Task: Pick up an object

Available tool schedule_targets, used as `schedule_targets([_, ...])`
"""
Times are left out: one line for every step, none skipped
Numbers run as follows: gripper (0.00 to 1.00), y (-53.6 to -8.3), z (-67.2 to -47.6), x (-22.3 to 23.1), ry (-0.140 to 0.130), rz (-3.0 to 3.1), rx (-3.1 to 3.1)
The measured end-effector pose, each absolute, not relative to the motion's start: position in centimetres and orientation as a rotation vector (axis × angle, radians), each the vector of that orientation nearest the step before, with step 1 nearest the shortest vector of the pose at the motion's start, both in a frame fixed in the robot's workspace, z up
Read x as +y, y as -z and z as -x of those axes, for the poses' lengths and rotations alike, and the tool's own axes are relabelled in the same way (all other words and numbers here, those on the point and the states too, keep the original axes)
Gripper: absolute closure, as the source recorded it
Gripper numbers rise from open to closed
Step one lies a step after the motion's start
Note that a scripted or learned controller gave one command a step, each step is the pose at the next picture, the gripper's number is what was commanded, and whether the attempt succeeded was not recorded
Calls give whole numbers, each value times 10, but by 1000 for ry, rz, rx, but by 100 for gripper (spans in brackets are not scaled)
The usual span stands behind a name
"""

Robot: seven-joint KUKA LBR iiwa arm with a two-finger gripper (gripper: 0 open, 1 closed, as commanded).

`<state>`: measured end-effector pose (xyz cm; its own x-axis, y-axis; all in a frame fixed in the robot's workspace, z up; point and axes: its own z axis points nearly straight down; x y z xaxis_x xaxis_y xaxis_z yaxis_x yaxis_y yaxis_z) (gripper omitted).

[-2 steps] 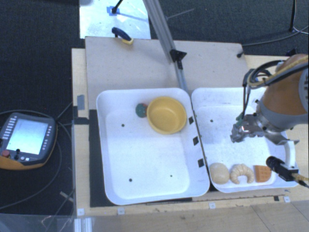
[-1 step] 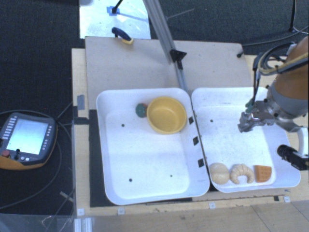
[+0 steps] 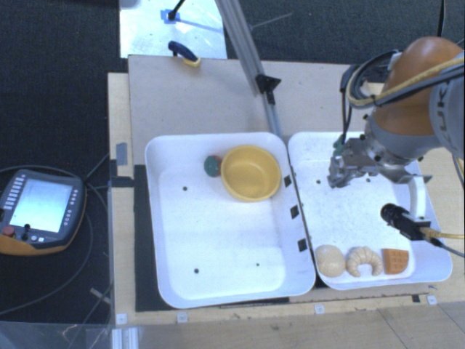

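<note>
My gripper [image 3: 338, 177] hangs over the upper middle of the right bin [image 3: 341, 224], pointing down, with nothing seen between its fingers. Along that bin's front edge lie three items in a row: a pale round bun [image 3: 330, 260], a curled croissant-like piece [image 3: 365, 261] and an orange wedge [image 3: 395, 260]. In the left bin [image 3: 211, 253] a yellow bowl [image 3: 251, 173] sits at the back right, with a small dark green object [image 3: 212, 166] touching its left side.
A metal pole [image 3: 243, 38] slants down to the bench behind the bins. A black cylinder on the arm [image 3: 399, 220] juts over the right bin. A teach pendant [image 3: 36, 211] lies on the floor at left.
</note>
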<state>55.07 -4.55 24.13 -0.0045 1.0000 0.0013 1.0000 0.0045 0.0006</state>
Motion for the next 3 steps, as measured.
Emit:
schedule_targets([100,-240,-565,9,2,2216,-2226])
schedule_targets([100,-227,-587,57,0,2217,-2225])
schedule_targets([100,-236,-612,98,1,2218,-2225])
